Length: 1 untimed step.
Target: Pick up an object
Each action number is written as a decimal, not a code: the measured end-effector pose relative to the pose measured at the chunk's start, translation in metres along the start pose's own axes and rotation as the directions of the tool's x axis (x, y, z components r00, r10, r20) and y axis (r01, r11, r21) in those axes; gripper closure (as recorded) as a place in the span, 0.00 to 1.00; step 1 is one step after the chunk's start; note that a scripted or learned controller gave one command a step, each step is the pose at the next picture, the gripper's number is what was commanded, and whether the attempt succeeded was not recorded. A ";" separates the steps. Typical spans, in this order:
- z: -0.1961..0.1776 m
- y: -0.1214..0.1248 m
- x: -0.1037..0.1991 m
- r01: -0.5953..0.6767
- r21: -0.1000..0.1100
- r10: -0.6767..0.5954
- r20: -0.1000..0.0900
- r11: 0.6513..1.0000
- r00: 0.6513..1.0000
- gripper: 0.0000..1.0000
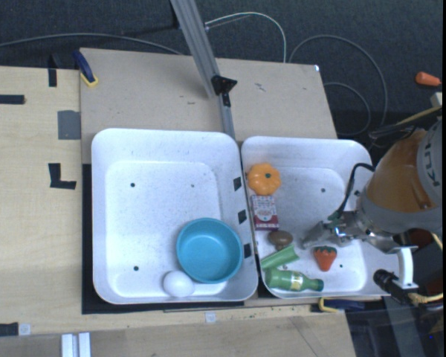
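white bins side by side; we see the arm (409,181) reaching into the right bin (342,151) from the right. its gripper (312,236) hangs low over the bin floor, just above and left of the strawberry toy (325,257), near the brown nut-like piece (281,238). finger state we cannot tell, too blurry. right bin also has an orange pumpkin (264,178), a red carton (264,212), a green bottle (293,280) and a green stick (279,257). left bin (134,147) holds a blue bowl (208,249) touching a white ball (178,282).
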<state>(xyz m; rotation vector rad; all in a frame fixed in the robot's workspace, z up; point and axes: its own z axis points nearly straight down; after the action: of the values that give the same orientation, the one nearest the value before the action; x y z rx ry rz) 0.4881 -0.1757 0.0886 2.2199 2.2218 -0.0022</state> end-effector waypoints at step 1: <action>-0.011 0.000 0.001 0.002 0.001 -0.002 -0.003 1.000 1.000 1.00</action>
<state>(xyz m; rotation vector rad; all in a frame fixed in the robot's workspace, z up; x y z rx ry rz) 0.4882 -0.1747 0.0994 2.2201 2.2256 -0.0008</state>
